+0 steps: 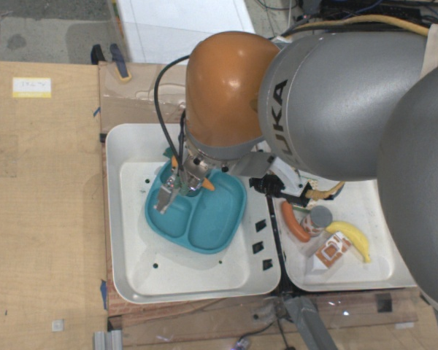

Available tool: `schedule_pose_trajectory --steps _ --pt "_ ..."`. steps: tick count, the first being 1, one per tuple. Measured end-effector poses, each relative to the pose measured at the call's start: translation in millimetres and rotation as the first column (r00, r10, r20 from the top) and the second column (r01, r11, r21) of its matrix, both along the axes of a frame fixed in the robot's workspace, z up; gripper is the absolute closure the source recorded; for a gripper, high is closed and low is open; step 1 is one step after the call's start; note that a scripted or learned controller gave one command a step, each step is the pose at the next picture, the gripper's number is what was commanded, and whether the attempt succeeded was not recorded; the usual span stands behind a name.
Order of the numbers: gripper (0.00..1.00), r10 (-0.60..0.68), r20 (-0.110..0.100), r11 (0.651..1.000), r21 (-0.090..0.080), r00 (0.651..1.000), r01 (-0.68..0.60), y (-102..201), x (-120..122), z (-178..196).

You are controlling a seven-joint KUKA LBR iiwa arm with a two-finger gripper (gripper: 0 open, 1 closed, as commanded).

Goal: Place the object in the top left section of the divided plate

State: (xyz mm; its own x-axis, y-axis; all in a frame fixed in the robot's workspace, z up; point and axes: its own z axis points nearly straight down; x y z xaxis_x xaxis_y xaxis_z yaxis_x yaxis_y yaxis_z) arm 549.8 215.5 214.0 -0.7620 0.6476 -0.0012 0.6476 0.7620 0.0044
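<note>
jaws' spread unclear [177, 188], low over teal divided plate [204, 228] in left bin [124, 268]

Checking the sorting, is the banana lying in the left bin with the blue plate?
No, the banana lies in the right bin, apart from the plate.

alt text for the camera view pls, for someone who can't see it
A large grey and orange robot arm reaches over the left white bin, its gripper low over the top left part of a teal divided plate. The right white bin holds a banana, a sausage and a small carton.
</note>
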Motion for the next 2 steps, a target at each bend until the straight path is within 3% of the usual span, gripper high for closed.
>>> schedule_pose_trajectory --steps 1,2 --pt "0.00 -0.032 0.001 0.999 0.000 0.999 0.032 39 75 66" --pt "1.00 -0.031 0.007 1.000 0.003 0.999 0.031 39 76 78"
